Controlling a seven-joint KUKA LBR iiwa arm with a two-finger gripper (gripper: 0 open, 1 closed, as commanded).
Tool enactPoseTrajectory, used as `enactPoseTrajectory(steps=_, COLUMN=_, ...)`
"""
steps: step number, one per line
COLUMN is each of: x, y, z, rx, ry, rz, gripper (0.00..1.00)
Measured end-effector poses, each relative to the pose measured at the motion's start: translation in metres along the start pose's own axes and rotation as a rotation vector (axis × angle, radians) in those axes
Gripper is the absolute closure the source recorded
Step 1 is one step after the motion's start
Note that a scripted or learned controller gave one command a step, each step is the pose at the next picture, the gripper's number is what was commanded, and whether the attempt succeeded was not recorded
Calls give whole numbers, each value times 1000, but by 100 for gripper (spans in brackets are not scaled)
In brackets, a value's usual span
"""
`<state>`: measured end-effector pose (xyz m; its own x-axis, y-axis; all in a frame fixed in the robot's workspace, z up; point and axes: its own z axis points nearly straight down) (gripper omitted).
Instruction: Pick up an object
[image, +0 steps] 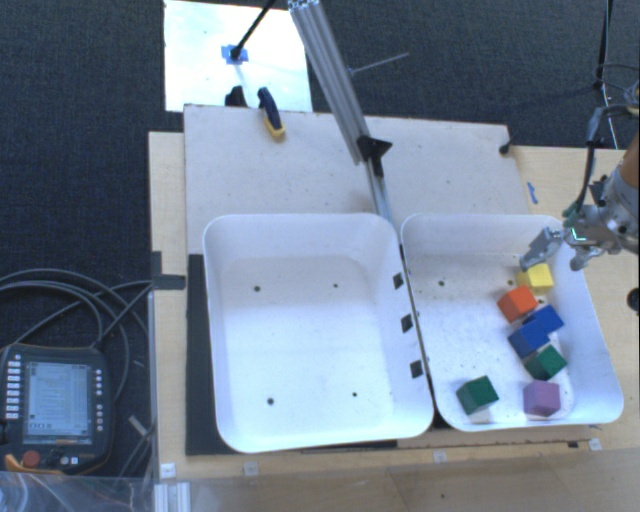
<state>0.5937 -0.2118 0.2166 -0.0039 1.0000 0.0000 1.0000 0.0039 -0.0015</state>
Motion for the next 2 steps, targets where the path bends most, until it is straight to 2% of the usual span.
enactPoseTrajectory(steps=1, x=0, y=1, z=-3, rx=-4, ry=-1, rz=-2, gripper=0)
enactPoseTrajectory(steps=2, x=-5, y=0, z=58, rx=1, ry=0, rz=2, gripper=0)
